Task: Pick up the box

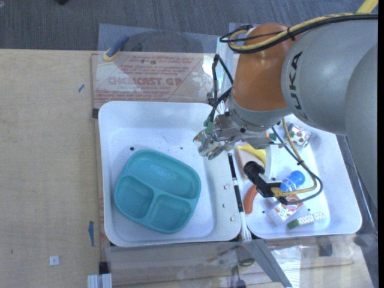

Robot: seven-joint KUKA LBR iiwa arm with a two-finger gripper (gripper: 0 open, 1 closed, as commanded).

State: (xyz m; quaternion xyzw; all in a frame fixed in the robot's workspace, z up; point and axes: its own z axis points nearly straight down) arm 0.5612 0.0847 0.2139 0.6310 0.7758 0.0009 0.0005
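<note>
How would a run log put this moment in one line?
arm over bins' divider | pincer low | teal tray in left bin | clutter right bin

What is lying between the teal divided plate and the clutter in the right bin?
In the camera view, bare white floor of the left bin, then the two bins' adjoining rims, separate the teal divided plate from the clutter. The tool hangs above that stretch.

arm (pixel 324 71): grey, with an orange band (pixel 261 65)
bins (pixel 156 119): white
plate (pixel 157 189), left of the gripper: teal
bottle (pixel 292 181), right of the gripper: blue
banana (pixel 252 155): yellow
bench (pixel 42 161): tan
box (pixel 281 212): white, red and dark print
</note>
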